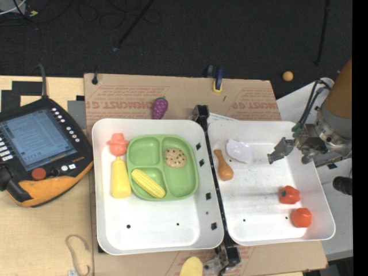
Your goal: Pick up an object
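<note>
We look down on two shallow white bins. The right bin (322, 180) holds a small red pepper-shaped toy (289, 195), a round orange-red tomato-like toy (301, 217) just beside it near the front right corner, a tan drumstick-shaped toy (222, 165) against the left wall, and a pale translucent white lump (240, 150) near the back. The two-finger gripper (280, 152) hangs over the back of this bin, between the white lump and the red toys, touching none of them; we see nothing between its fingers, and whether they stand apart or together we cannot tell.

The left bin (149, 229) holds a green divided plate (185, 180) bearing a cookie (175, 157) and a yellow corn cob (148, 183).

We judge the red pepper-shaped toy the handiest object: probably light, hollow plastic, stiff and somewhat slick. Its lobed body should be taken across the widest middle; a pinch near the rounded top would likely let it squirt free.
</note>
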Robot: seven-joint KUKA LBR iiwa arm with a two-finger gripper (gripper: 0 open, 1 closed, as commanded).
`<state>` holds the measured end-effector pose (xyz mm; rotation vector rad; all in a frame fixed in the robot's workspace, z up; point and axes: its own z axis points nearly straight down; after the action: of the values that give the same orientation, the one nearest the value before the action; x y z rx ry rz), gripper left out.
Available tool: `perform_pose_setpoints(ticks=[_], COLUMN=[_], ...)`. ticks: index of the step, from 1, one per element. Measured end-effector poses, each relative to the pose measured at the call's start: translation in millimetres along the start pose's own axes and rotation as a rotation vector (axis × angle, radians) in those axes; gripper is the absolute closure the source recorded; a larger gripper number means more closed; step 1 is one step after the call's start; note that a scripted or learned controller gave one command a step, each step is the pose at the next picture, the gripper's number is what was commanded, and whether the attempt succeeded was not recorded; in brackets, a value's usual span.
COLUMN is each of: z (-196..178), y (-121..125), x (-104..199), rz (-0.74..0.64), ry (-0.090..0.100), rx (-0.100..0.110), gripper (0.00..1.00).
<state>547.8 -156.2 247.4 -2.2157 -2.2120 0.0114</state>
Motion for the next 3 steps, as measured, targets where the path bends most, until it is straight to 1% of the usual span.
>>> perform_pose_setpoints(ticks=[1, 2, 3], z=[-6, 43, 101], y=[2, 10, 0], x=[0, -4, -4], rz=[-0.002, -0.003, -0.002], ry=[-0.003, -0.001, 0.000], rx=[-0.012, -0.006, -0.004], gripper=[0.00, 0.00, 0.00])
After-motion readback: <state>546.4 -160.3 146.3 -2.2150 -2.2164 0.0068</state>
